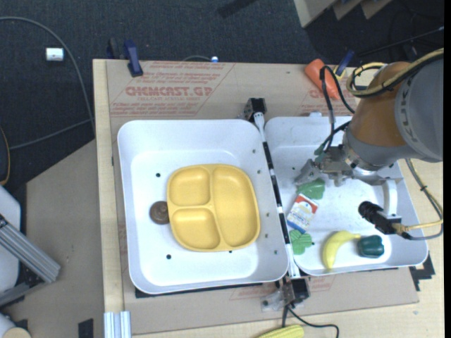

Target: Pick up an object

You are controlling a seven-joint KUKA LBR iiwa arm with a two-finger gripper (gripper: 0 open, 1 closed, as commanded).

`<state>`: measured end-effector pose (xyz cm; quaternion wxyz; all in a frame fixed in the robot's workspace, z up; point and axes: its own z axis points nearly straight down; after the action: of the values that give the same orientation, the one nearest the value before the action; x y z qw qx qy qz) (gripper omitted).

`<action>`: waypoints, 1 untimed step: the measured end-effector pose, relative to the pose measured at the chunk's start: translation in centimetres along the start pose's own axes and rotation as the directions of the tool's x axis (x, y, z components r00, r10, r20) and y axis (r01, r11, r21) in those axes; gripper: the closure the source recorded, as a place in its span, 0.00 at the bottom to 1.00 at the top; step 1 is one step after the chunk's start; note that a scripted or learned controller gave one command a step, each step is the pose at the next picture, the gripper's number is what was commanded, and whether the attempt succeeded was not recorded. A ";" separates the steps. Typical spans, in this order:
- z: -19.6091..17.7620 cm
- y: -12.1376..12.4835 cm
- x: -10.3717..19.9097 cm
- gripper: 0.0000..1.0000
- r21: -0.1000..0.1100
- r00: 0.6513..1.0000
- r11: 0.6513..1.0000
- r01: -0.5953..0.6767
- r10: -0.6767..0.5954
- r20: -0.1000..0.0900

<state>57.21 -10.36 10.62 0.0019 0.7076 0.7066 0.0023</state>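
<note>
Banana (337, 247) and green pepper (371, 246) lie at the right bin's (402, 259) near edge as the gripper (317, 174), fingers spread and holding nothing, hangs just above a green piece (311, 189), apparently lining up a grab, while the yellow plate (211, 207) sits apart in the left bin (137, 189).

plate (211, 208) in left bin (134, 189), banana (337, 246) in right bin (407, 258)

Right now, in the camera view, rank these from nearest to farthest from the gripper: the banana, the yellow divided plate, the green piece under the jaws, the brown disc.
1. Green piece, right bin, just below the gripper.
2. Banana, right bin, near its front edge.
3. Yellow divided plate, middle of the left bin.
4. Brown disc, left bin, at the plate's far left side.
</note>
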 end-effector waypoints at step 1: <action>2.2 -0.7 1.2 0.00 0.009 1.000 1.000 0.001 -0.001 -0.001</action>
<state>56.49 -9.14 8.42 -0.0013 0.7071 0.7071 -0.0005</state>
